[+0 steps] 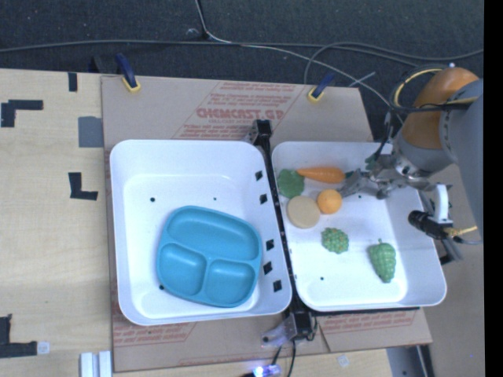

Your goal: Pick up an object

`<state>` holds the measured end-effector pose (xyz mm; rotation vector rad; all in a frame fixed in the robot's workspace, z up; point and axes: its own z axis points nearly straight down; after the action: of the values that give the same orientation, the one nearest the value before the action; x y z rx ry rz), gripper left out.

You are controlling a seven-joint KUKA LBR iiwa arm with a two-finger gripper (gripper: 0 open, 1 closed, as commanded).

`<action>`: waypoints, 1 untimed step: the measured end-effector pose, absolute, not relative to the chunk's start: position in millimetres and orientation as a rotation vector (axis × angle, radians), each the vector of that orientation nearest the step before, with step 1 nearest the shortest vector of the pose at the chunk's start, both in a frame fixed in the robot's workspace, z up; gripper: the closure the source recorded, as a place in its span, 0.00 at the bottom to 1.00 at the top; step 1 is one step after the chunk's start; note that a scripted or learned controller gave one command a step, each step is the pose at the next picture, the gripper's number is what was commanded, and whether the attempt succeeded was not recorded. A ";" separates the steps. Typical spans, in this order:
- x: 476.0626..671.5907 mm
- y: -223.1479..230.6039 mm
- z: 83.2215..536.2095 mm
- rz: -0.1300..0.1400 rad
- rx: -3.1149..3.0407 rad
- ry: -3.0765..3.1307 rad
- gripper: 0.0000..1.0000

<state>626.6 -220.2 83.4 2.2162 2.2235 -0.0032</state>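
The left bin (126, 210) holds one blue tray (208, 255) near its front edge. The right bin (420, 285) holds five items: green leaf (290, 182), carrot (320, 174), beige disc (303, 211) and orange ball (329, 202) toward its back-left corner, and two green lumps (335, 240) (383, 260) nearer the front. The gripper (360, 181) hangs just right of the carrot, empty and spread.

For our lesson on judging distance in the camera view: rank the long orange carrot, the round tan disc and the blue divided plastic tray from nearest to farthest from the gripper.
1. Long orange carrot, just left of the gripper, right bin.
2. Round tan disc, lower left, same bin.
3. Blue divided plastic tray, left bin.
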 end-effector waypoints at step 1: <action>628.1 -220.8 97.0 -0.002 2.212 2.221 1.00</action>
<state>628.1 -220.8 97.0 2.2115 2.2207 -0.0017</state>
